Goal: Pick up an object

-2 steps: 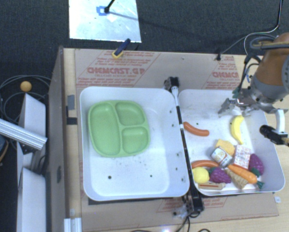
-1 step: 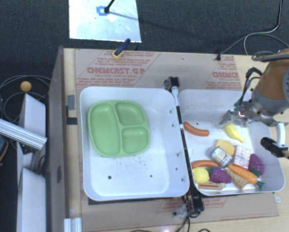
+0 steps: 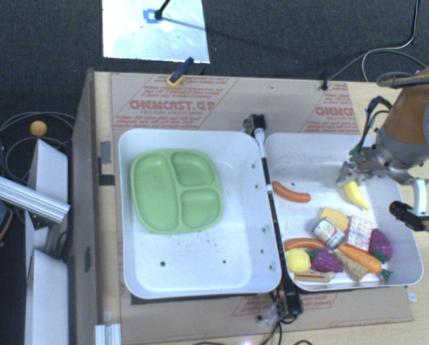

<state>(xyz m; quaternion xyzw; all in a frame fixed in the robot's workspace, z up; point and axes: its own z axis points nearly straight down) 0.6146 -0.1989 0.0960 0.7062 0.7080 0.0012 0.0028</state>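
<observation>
Claw (image 3: pixel 352 172) above banana (image 3: pixel 356 193), near bin's (image 3: pixel 322 144) far wall

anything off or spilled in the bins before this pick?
Nothing spilled or damaged. The toy food is heaped in the right bin's near corner; one hot dog lies apart by the divider. The gripper sits over a yellow piece. The green plate lies flat in the left bin.
</observation>
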